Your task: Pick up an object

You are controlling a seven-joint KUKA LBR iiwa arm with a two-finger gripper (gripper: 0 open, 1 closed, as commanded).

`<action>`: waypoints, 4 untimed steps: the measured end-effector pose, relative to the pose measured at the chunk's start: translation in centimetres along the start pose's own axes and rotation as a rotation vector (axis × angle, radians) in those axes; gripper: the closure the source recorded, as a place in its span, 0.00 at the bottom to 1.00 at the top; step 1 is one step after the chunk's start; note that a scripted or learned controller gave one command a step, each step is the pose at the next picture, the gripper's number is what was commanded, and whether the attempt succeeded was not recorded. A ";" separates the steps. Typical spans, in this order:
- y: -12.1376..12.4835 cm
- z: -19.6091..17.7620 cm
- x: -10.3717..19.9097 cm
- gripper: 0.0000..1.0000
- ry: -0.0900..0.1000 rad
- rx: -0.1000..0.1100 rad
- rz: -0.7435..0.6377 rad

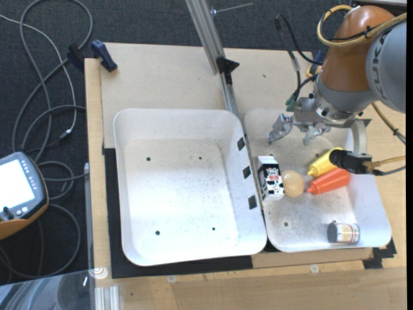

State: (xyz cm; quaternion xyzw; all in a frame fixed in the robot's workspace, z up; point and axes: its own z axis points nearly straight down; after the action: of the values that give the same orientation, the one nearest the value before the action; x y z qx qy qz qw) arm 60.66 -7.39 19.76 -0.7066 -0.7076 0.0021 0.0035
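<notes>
Dark carpet (pixel 45 89) strewn with grey cables lies around a pale wooden bench (pixel 161 76). At the far left edge a grey and orange hand-held control pendant (pixel 16 196) rests on the floor. A small blue clamp (pixel 103 55) grips the bench's rear left corner.

The left shallow white plastic bin (pixel 174 192) sits on a black mat (pixel 113 237), its floor speckled with fine dark marks. A slanted silver aluminium bar (pixel 203 28) runs down from the top towards the gap between the bins.

The right shallow white plastic bin (pixel 303 221) touches the left one and holds all the loose things. A small white box with black and red print (pixel 271 178) lies against its left wall. A tan egg-shaped ball (pixel 293 185) sits just beside it. Next comes an orange tapered plastic piece (pixel 329 181), its narrow end by the ball. A yellow plastic piece (pixel 319 165) sits just behind it. A short silver can with a tan label (pixel 342 232) lies on its side near the front right corner, well apart from the rest.

The two-finger gripper (pixel 295 132) hangs over the rear of the right bin, behind the ball and the yellow piece. Its jaws stand apart with nothing between them. The grey and orange arm (pixel 352 57) rises from it to the upper right.
</notes>
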 end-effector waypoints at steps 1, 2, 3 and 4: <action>0.2 5.1 -0.9 0.00 0.000 0.001 0.003; 0.1 10.4 -0.9 0.00 0.000 0.000 0.002; 0.3 8.9 -0.9 1.00 0.000 -0.008 0.002; 0.6 2.5 -0.6 1.00 -0.003 -0.015 0.000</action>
State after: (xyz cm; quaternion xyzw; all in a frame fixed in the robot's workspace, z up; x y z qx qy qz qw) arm 61.25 -8.03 17.30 -0.7066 -0.7076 -0.0023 -0.0027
